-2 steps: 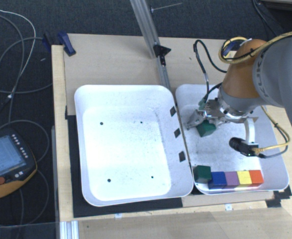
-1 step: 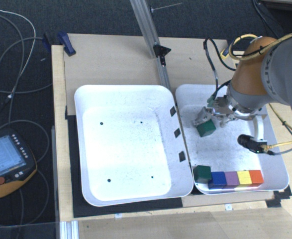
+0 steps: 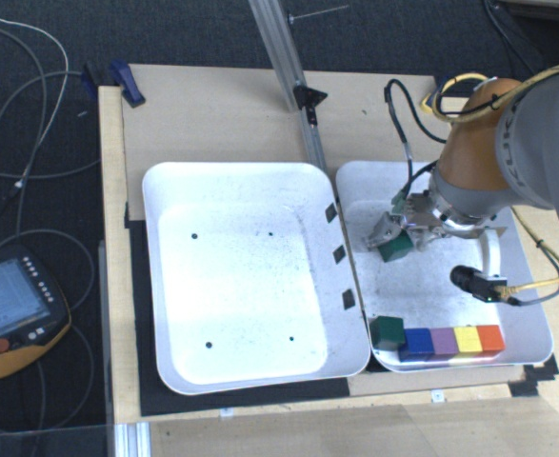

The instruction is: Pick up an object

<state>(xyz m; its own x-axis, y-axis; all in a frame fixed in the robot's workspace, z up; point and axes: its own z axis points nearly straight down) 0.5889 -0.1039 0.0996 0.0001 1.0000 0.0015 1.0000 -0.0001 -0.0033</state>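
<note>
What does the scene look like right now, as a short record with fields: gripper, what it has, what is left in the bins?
gripper: gripper over the upper part of the right bin
held: a green block sits between the fingers
lifted or resting: cannot tell
row at right bin's near edge: dark green block, blue block, purple block, yellow block, orange block
left bin: white, speckled floor

I'm running this in a robotics lab: a plywood bench (image 3: 212, 112) on dark carpet (image 3: 31, 112), loose cables (image 3: 22, 174) trailing across the floor, a teach pendant (image 3: 12, 307) lying beside the bench, and an aluminium camera post (image 3: 277, 41).
</note>
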